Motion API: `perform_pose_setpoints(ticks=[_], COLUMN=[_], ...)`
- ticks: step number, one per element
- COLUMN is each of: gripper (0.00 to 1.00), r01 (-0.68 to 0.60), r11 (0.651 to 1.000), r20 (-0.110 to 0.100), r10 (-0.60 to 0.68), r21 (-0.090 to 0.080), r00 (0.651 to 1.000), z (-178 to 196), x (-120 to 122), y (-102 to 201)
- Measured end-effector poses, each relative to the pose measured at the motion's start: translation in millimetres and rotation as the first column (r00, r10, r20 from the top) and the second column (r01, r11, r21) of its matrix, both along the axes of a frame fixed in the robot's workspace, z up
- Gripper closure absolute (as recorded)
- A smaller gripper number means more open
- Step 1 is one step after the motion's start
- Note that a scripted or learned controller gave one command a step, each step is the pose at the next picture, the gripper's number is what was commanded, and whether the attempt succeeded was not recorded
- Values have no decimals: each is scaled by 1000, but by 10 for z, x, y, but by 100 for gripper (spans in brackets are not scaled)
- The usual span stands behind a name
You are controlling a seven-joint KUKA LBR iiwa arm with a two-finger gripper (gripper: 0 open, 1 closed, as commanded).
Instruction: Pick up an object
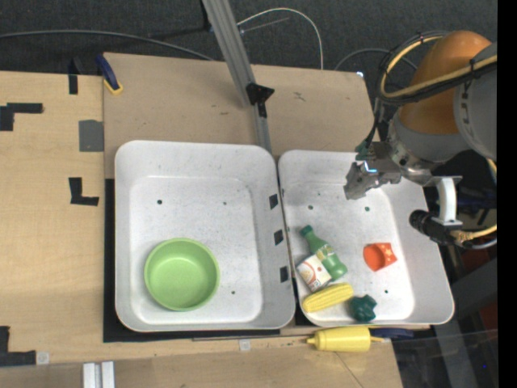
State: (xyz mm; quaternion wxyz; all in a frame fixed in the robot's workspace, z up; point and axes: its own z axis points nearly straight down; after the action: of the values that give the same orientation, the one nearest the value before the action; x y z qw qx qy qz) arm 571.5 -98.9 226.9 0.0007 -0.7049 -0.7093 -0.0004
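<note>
Grey two-finger gripper [361,183] hangs over right white bin [420,297], upper area; cannot tell its state. Below it lie an orange plastic piece [380,255], green bottle [321,254], yellow corn cob [326,297]. Green round bowl [182,273] sits in left white bin [194,164].

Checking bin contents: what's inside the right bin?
Right bin holds a green bottle, small can, corn cob, dark green piece and orange piece. The gripper covers some floor.
</note>
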Motion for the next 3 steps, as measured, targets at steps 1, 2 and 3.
perform_pose_setpoints(ticks=[1,2,3], gripper=[100,100,100], r01=[-2,0,-1], r11=[1000,1000,1000], r20=[0,-1,1], r10=[2,0,1], r21=[0,-1,0], r00=[1000,1000,1000], z=[-16,-112,33], x=[252,485,623], y=[599,1064,1557])
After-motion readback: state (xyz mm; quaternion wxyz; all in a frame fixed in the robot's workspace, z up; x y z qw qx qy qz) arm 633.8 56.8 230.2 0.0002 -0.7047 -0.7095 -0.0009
